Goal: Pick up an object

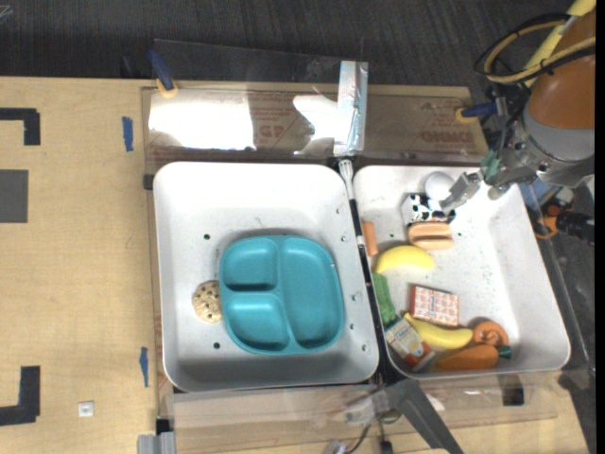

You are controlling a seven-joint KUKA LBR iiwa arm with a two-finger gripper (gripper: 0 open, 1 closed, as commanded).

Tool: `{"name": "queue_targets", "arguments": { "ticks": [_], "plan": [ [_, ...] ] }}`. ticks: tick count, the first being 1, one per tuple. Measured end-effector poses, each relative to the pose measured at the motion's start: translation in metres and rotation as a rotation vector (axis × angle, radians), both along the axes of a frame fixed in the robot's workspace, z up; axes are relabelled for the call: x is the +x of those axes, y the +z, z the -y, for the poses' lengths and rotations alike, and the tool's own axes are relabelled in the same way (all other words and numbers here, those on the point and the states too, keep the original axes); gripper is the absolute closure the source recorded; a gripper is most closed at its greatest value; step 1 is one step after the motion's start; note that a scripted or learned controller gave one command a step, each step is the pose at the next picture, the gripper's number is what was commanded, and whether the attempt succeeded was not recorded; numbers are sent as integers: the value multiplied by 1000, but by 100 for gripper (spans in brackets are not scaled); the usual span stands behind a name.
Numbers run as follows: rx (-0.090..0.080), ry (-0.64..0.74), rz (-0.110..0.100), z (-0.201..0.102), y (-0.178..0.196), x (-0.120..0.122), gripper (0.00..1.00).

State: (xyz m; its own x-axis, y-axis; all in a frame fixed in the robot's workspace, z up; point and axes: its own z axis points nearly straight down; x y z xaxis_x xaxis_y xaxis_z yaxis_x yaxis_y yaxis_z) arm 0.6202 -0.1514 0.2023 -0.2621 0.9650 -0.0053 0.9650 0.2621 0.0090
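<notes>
**Pincer over the right bin's far corner**

The pincer (465, 185) hangs over the right bin (544, 282); I cannot tell whether it is apart or together. Just left of it sits a black-and-white toy (419, 206), a burger (431, 235) just below. Further down lie a banana (405, 259) and a red box (434, 305). Far left, a teal tray (281, 293) and a cookie (207, 302).

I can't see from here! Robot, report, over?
Hand above right bin, far end. Black-and-white toy beside it, not held. Hot dog, banana crowd close.
</notes>
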Motion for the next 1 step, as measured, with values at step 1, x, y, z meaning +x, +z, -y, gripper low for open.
{"name": "queue_targets", "arguments": {
  "ticks": [1],
  "plan": [
    [1,338,-11,20,-109,-43,0]
  ]
}}
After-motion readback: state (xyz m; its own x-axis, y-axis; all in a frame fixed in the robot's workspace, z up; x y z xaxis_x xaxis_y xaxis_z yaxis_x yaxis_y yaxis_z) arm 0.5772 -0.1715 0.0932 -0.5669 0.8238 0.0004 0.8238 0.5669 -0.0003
